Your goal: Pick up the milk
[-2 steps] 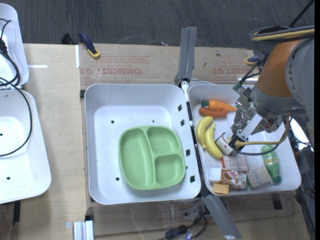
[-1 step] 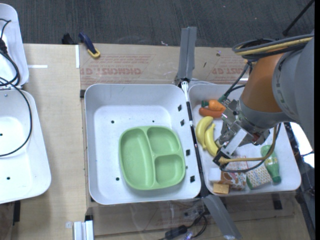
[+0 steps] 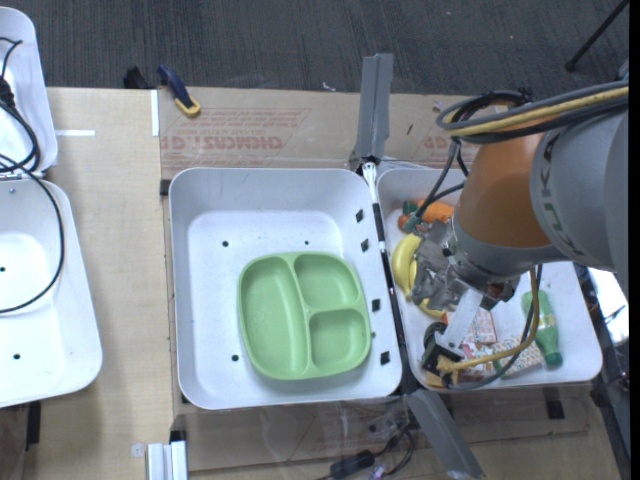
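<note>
Camera view looks down on the two-finger gripper [image 3: 434, 286], low over the left half of the right-hand shallow white bin [image 3: 592, 360], right of the frame's centre. The grey wrist and its orange band cover the gripper from above, so I cannot tell whether it is open or closed, or whether anything sits in it.

Just left of the gripper a yellow banana [image 3: 404, 264] lies along the bin's left wall. Above it, near the bin's upper left corner, is a small orange object [image 3: 436, 211], too hidden to name. Below and right of the gripper lies a flat pale box with red print [image 3: 486, 330], partly covered; this looks to be the milk, though the print is too small to read. Further right a green plastic bottle [image 3: 546, 330] lies lengthwise near the bin's right side.

The left-hand shallow white bin [image 3: 182, 268], at the frame's centre, holds a light green three-compartment plate [image 3: 300, 318], apart from the walls. A grey upright post [image 3: 375, 108] stands above the gap between the bins. Both rest on a brown cardboard sheet [image 3: 260, 128], with a blue-and-yellow clamp [image 3: 179, 91] at its upper left edge.
</note>
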### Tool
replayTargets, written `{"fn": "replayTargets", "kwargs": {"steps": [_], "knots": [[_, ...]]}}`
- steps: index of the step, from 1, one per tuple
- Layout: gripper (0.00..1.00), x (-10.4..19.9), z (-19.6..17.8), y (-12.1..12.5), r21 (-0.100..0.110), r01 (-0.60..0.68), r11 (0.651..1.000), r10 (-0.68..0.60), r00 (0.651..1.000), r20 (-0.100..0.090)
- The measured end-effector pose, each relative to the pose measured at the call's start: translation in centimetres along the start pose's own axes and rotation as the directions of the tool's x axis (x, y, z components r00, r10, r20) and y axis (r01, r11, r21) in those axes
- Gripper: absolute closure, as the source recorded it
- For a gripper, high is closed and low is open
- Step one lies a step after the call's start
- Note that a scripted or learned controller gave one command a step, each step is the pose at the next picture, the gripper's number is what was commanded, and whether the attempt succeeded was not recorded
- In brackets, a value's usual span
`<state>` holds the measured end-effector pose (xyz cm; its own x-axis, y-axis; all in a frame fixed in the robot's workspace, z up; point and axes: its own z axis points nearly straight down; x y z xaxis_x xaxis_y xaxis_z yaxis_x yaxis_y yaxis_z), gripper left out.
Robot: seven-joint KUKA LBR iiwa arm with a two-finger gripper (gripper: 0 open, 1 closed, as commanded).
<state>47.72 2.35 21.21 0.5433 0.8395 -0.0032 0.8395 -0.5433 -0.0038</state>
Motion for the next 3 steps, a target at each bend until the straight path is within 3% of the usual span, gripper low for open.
{"fn": "replayTargets", "kwargs": {"steps": [1, 2, 3], "knots": [[1.0, 6.8, 4.6, -4.4, 0.001, 0.396, 0.918, -0.396, 0.918, 0.001], [1.0, 4.5, 2.1, -2.9, -0.002, 0.324, 0.946, -0.324, 0.946, 0.001], [1.0, 5.7, 2.2, -3.7, 0.0, 0.706, 0.708, -0.706, 0.708, 0.001]]}}
